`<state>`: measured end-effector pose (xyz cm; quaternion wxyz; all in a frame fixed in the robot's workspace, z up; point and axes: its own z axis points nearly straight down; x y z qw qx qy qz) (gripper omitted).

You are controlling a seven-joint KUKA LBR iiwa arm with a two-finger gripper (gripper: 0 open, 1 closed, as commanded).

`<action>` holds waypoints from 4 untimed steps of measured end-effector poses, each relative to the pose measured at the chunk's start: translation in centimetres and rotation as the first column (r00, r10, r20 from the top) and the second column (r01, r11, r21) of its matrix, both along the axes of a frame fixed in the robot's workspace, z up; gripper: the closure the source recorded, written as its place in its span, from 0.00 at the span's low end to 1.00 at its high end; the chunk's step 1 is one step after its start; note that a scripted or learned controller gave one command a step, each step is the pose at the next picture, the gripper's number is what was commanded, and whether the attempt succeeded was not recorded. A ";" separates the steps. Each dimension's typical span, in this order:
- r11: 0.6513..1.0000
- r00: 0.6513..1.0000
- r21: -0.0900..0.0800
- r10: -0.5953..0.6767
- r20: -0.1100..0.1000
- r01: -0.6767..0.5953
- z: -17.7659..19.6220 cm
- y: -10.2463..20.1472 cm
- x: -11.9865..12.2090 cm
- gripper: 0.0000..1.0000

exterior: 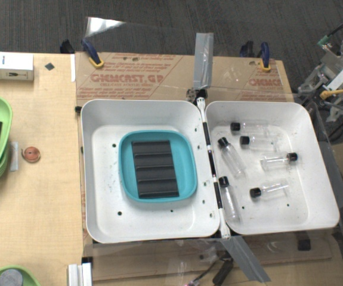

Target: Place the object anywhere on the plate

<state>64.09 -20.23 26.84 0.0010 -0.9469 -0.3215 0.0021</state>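
tool: state cannot tell | clear vials (pixel 229 155) barely discernible | plate (pixel 125 159) in left bin (pixel 99 219)

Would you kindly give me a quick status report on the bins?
Vials loose in right bin. Teal plate in left bin, black ridged insert on it. No vial on plate yet.

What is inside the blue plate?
A black ribbed block lies inside the blue plate, which sits in the left bin. The plate's floor under the block is covered.
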 end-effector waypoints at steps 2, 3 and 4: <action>0.999 0.999 -0.001 -0.037 0.001 0.037 11.5 -0.8 1.2 0.00; 0.999 0.999 -0.001 -0.037 0.001 0.037 11.5 -0.8 1.2 0.00; 0.986 0.986 -0.001 -0.169 0.002 0.169 17.2 -1.9 0.1 0.00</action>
